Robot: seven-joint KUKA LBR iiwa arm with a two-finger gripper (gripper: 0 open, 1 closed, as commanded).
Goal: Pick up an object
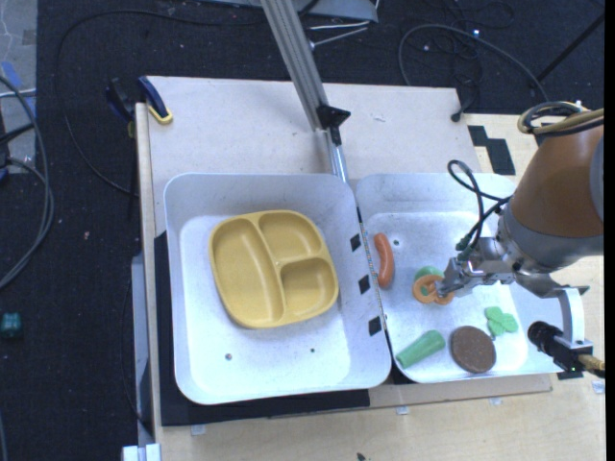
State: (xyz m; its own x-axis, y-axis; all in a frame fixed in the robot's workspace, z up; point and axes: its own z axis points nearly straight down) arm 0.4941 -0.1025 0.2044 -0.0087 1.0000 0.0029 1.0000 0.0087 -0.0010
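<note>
In the right bin (423, 200) the gripper (450, 281) sits down on an orange ring (430, 289); whether it grips cannot be told; a hot dog (384, 259) lies at its 9 o'clock, a green cylinder (420, 349) and brown disc (473, 349) toward 6; a yellow 3-compartment plate (275, 268) fills the left bin (192, 353).

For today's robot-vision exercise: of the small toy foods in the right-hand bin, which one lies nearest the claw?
The orange ring-shaped toy with green on it, right at the claw. The orange sausage, green cylinder, brown disc and small green piece lie farther off.
</note>
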